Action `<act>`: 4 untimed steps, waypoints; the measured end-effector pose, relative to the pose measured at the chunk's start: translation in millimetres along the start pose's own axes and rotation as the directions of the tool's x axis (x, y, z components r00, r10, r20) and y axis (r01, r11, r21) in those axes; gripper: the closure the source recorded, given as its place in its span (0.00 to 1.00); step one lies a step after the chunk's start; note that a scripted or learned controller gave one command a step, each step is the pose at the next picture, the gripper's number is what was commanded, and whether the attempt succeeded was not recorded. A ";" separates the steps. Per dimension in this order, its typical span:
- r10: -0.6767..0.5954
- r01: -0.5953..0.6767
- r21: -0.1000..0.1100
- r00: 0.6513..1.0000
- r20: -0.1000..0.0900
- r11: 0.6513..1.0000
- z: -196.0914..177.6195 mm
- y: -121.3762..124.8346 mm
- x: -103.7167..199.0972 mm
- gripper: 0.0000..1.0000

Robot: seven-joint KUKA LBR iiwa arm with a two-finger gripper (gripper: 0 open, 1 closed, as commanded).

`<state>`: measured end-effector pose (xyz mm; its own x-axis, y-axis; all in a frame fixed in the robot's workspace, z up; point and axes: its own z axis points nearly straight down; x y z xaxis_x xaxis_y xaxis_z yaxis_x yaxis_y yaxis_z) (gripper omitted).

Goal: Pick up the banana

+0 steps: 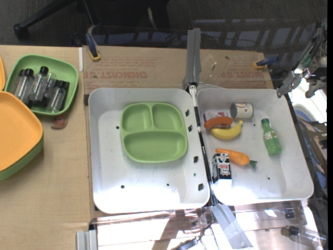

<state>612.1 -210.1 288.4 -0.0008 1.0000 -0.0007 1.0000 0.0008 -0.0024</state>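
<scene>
Yellow banana point(228, 132), one, lies in the right bin point(291, 184) at ten o'clock, touching one red item point(218, 122); one carrot point(237, 158), one bottle point(270, 137), one tray point(154, 132); hand state: cannot tell

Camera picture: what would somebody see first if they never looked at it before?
Probably the big green divided plate, sitting in the middle of the left white bin. Next, the yellow banana in the right bin, touching a red-orange toy just above it, with a carrot and a green bottle nearby.
</scene>
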 end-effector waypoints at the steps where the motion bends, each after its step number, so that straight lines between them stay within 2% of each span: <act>1: 0.530 -0.530 0.001 0.848 0.001 0.848 -24.8 22.9 10.3 0.00; 2: 0.527 -0.527 0.004 0.850 0.005 0.850 -31.9 23.4 11.1 1.00; 3: 0.753 -0.753 0.001 0.659 0.001 0.659 145.1 46.3 38.7 1.00; 4: 0.915 -0.915 0.002 0.404 0.001 0.404 170.3 8.0 -1.4 1.00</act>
<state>619.8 -211.6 118.1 0.9142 0.4052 -0.0037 0.4052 -0.9142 -0.0027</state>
